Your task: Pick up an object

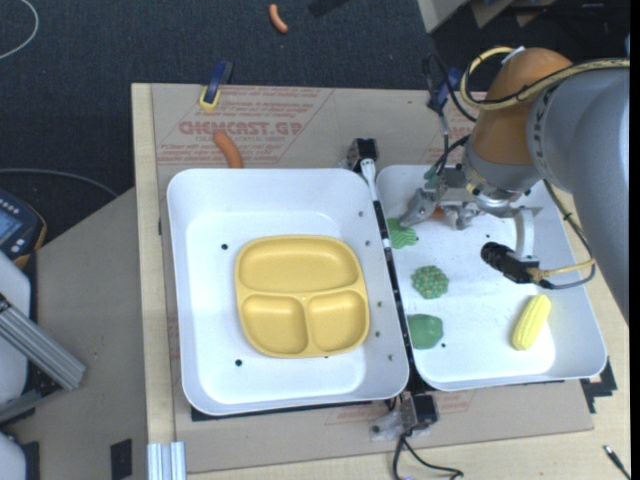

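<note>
The right bin (pixel 575 343) holds a green leafy piece (pixel 402 235) near its left wall, a broccoli floret (pixel 431 281) below that, a smooth green piece (pixel 425 330) further toward the front, and a yellow corn cob (pixel 531 322) at the front right. My gripper (pixel 438 214) hangs low over the bin's back left part, just right of and above the leafy piece. Its fingers stand open with nothing between them. The grey arm with its orange band (pixel 520 88) covers the bin's back right corner.
The left bin (pixel 200 268) holds a yellow divided plate (pixel 300 294). A black cable end (pixel 505 261) hangs from the wrist over the right bin. An orange sausage toy (pixel 229 149) and a blue-yellow clamp (pixel 213 86) lie on the cardboard behind the bins.
</note>
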